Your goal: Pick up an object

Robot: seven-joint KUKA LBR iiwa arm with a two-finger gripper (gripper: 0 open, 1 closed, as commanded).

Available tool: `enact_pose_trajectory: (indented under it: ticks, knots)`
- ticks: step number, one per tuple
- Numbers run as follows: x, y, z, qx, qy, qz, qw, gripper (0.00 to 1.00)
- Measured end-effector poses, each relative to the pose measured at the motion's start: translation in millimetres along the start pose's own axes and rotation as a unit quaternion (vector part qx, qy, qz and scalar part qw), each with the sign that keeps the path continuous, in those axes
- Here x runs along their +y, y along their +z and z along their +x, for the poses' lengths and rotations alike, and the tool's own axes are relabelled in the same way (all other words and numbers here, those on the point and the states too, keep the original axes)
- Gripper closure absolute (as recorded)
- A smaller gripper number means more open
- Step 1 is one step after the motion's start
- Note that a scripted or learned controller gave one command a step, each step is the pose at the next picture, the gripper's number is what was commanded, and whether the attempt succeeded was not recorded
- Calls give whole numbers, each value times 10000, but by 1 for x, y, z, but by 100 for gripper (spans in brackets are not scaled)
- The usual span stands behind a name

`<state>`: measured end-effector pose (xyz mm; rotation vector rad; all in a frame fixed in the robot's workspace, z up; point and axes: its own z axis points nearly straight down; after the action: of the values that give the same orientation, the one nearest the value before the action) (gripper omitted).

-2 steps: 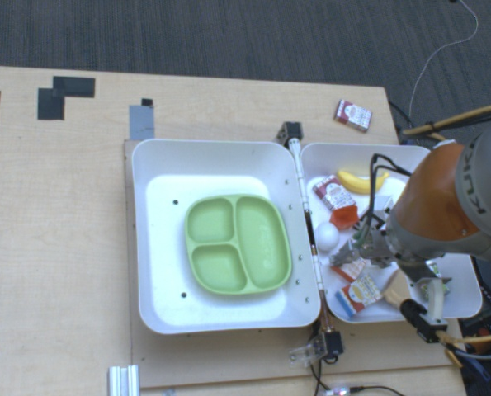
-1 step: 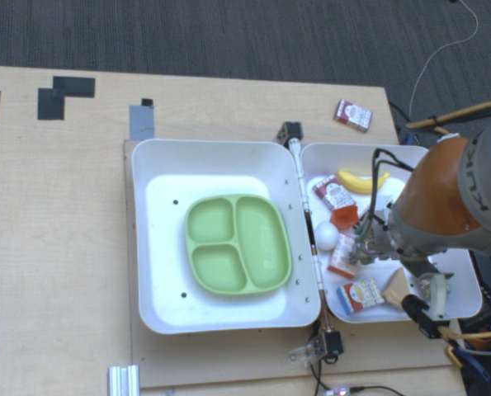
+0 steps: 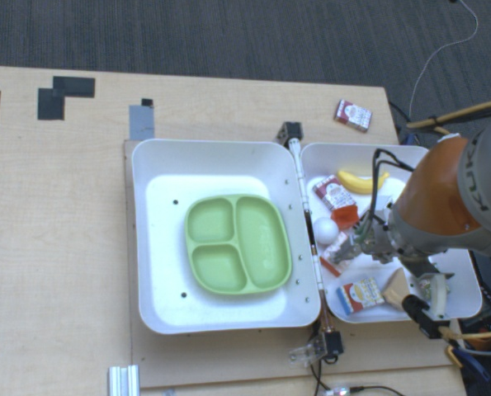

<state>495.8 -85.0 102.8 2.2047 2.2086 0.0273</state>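
I see arm (image 3: 443, 200) bent low over right bin (image 3: 468, 299), gripper (image 3: 352, 250) near white ball (image 3: 325, 231). Can't tell grip state or contents.

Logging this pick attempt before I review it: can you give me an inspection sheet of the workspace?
Surface: wooden bench bearing two white bins.
Job's things: right bin holds a banana, white ball, red packets and a small carton.
Clutter: green divided plate in left bin; small red box on bench.
Grippers: gripper low over the right bin's items.
Cables: white cable on floor.
Surroundings: grey carpet.
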Motion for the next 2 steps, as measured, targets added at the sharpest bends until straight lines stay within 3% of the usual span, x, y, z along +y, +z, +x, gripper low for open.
enact_pose_trajectory:
  ticks: [1, 2]
  knots:
    - [2, -11, 2, 17, -13, -14, 10000, 100]
    - [2, -11, 2, 18, -15, -11, 10000, 0]
